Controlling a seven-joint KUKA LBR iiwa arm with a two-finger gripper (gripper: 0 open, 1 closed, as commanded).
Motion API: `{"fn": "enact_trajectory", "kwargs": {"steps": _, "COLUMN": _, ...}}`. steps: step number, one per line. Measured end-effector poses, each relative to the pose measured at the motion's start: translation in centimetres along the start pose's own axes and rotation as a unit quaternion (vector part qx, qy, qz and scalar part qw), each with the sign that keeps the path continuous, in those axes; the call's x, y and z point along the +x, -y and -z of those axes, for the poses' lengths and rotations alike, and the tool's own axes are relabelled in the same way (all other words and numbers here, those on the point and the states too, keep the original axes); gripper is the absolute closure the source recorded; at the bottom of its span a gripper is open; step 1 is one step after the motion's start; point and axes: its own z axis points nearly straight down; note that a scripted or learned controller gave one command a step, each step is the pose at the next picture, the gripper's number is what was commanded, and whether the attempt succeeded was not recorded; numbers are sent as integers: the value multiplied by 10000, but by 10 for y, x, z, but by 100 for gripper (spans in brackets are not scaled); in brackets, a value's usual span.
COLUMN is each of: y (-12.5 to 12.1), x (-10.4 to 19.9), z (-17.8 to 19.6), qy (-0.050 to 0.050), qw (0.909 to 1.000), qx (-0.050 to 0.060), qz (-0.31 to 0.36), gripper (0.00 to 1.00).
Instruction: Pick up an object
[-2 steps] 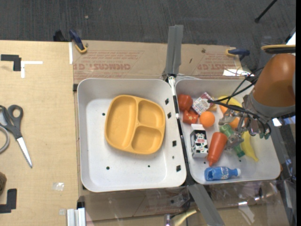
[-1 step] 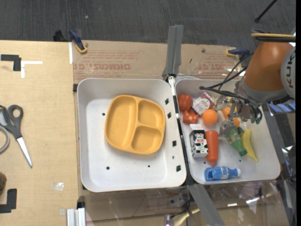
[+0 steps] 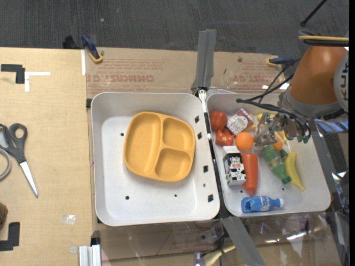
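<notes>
Hovering over your right bin [image 3: 319,201], the gripper [image 3: 270,131] hangs near its back edge beside the orange [image 3: 244,142]; its grip state can't be told.

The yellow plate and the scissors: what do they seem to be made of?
The plate looks like moulded plastic with a matte finish: it has one even yellow colour, soft rounded dividers between three compartments and no sharp glare. The scissors seem to have metal blades, thin and pale grey, and grey handles, probably plastic, though the look leaves that open.
</notes>
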Motion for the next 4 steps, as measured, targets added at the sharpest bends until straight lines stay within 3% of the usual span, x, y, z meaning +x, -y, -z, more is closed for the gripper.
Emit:
{"fn": "enact_trajectory", "kwargs": {"steps": 1, "y": -53, "x": 57, "z": -12, "qy": -52, "qw": 9997, "qx": -20, "qz": -249, "gripper": 100}}
{"fn": "enact_trajectory", "kwargs": {"steps": 2, "y": -25, "x": 29, "z": -12, "qy": -43, "qw": 9831, "qx": -4, "qz": -1830, "gripper": 100}}
{"fn": "enact_trajectory", "kwargs": {"steps": 3, "y": 38, "x": 28, "z": 197, "qy": -51, "qw": 9485, "qx": 9, "qz": -3167, "gripper": 100}}
{"fn": "enact_trajectory", "kwargs": {"steps": 4, "y": 37, "x": 28, "z": 197, "qy": -54, "qw": 9486, "qx": 8, "qz": -3165, "gripper": 0}}
